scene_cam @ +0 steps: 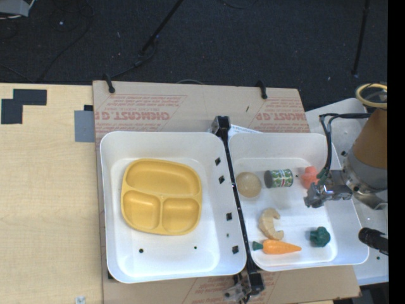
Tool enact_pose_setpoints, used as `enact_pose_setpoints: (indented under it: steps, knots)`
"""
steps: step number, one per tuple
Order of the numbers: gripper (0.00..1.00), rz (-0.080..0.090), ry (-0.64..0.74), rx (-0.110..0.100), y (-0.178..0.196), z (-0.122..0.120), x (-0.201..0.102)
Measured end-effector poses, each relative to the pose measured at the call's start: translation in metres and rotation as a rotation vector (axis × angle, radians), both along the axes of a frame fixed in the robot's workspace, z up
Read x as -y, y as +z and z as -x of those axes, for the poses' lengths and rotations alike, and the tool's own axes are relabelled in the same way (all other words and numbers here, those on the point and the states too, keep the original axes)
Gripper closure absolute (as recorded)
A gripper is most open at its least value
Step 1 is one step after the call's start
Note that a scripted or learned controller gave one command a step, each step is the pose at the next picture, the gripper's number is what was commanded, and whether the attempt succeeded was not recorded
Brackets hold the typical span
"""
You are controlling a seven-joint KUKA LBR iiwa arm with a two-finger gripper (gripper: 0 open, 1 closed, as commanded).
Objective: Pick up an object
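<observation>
The right bin [278, 145] holds a round beige disc [248, 185], a dark green can [278, 178] lying on its side, a pale croissant-shaped piece [271, 223], an orange carrot [280, 247], a small green object [320, 236] and a pink-orange object [309, 176]. My gripper [316, 198] hangs over the right side of this bin, just below the pink-orange object and above the small green one. Nothing shows between its tips.
The left bin [114, 163] carries a yellow divided plate [162, 196]. A black divider [231, 195] runs between the two bins. Brown cardboard [190, 106] lies behind the bins. The arm's body [373, 151] stands at the right edge, with cables beside it.
</observation>
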State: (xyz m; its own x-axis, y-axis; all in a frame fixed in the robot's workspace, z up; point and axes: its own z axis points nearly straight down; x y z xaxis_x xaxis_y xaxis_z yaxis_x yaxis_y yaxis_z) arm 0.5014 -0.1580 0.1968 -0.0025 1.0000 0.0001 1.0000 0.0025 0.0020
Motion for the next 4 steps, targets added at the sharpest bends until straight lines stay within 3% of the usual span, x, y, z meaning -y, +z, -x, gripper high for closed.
enact_pose_setpoints:
  steps: [1, 4]
  knots:
    - [1.0, 0.001, -0.001, 0.0, 0.049, -0.007, 0.008]
    - [1.0, -0.001, 0.002, -0.004, 0.02, -0.078, -0.127]
